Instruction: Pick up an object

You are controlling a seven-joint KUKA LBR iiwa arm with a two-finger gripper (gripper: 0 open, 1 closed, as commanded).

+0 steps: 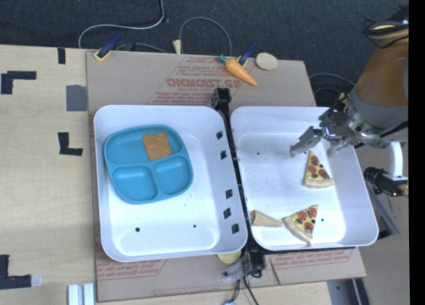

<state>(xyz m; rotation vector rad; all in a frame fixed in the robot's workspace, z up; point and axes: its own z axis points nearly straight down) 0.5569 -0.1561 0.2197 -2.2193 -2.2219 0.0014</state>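
Pizza slice (302,220) & crust (265,218) at R bin's (279,124) front, 2nd slice (317,171) just under empty, spread end effector (319,143).

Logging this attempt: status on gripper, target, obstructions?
Gripper open, holding nothing, low over right bin. Nearest pizza slice flat just beside it, untouched. Second pizza slice near front wall. Nothing blocking.

The brown cardboard sheet (199,81) under the bins carries red print, seemingly "CHICKCAST", too blurred to read surely.
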